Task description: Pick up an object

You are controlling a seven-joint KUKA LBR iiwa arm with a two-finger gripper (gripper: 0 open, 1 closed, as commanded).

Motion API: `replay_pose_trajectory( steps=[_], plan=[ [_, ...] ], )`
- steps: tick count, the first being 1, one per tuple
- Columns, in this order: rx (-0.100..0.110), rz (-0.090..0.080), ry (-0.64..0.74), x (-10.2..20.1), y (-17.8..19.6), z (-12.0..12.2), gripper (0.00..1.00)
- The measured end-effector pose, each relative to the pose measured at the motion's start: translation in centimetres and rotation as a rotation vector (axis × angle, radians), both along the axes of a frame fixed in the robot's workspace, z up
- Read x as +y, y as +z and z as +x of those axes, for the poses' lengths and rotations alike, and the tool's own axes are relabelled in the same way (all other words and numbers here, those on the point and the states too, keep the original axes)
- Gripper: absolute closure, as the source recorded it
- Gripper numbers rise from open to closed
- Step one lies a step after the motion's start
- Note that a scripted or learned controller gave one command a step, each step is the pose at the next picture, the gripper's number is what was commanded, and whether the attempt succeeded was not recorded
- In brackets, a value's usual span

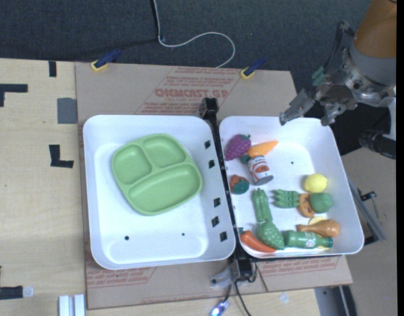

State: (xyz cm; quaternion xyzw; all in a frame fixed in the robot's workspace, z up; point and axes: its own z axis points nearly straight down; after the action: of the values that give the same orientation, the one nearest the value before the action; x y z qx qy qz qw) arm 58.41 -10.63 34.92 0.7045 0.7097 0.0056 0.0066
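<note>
Nearest you, along the 6 o'clock edge of the right bin (340, 170), lie an orange carrot (253, 242), a green bottle (308, 240) on its side and a bumpy green vegetable (269, 232). These look like small plastic play food: light, stiff and smooth, so likely to slip or roll under a poor pinch.

Your easiest target is probably the small can (259, 168) with the red and white label, towards 10 o'clock in that bin. It stands apart from its neighbours and has parallel sides; take it across the body. The label's print is too small to read. The purple grapes (237, 147) just beside it at 11 o'clock are knobbly and would grip well too. The yellow lemon (315, 183) and green ball (321, 202) at 3 o'clock are round and touch each other, so expect them to squirt away.

The gripper (306, 110) hovers over the bin's 12 o'clock rim, fingers spread wide, holding nothing.

The left bin (97, 176) carries a green divided plate (156, 173), too broad and flat for an easy grasp.

On the cardboard (123, 91) beneath, at 12 o'clock, red print reads roughly "CHEMCAST GP"; you cannot make out more.
</note>
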Motion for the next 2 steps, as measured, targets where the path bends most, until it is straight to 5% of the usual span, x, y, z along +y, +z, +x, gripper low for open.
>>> replay_pose_trajectory(
  steps=[1,2],
  plan=[
    [0.002,0.002,0.001,5.2,13.0,-3.5,0.00],
    [0.013,0.004,0.005,14.3,16.4,-8.0,0.00]
  ],
)
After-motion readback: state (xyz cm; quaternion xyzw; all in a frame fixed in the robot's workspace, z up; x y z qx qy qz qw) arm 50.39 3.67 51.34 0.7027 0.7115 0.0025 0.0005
